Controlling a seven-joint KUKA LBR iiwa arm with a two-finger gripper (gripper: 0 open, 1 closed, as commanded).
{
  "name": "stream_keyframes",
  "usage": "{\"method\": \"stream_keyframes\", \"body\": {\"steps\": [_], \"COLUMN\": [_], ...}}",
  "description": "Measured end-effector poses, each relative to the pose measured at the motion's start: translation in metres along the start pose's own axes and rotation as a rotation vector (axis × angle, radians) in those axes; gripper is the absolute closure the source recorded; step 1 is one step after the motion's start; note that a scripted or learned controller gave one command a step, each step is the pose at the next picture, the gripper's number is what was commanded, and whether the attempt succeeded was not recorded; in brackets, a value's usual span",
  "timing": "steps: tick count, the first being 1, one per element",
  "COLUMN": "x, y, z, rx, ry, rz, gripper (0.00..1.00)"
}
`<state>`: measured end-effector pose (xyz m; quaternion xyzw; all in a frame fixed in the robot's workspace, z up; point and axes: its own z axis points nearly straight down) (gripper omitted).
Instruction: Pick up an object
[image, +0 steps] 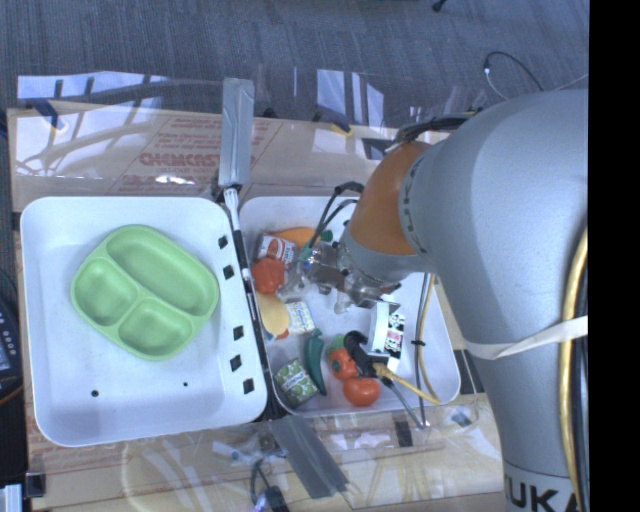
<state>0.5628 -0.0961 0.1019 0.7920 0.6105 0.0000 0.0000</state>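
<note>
The step in hand looked like the reach: the gripper was low in the cluttered bin, just beside the red tomato on the arm's side, and nothing could be seen held in it. Whether it was clenched or released could not be told, since the wrist hid its tip.

No object had been lifted yet, by the look of it. The tomato was the nearest candidate, lying against the bin wall that faced the other bin. The next move probably called for settling over 1 piece, closing on it and lifting straight up. The crowding around the tomato made a clean grasp doubtful.

Counted, there were 2 bins. The bin on the tomato's far side from the arm held 1 green plate with 3 compartments. Around the tomato lay:
- 1 orange piece just beyond it.
- 1 yellow piece just nearer the camera.
- 1 small pale packet touching that yellow piece.
- 1 green can nearer the camera again.
- 1 dark green long piece beside the can.
- 2 red-orange pieces past that.
- 1 white printed card further towards the arm.
</note>
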Motion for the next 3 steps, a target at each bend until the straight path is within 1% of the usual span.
{"method": "stream_keyframes", "body": {"steps": [2,3], "x": [0.000,-0.058], "y": [0.000,0.059], "z": [0.000,-0.069], "rx": [0.000,0.001], "ry": [0.000,0.000], "rz": [0.000,0.045], "gripper": [0.00,0.00]}}
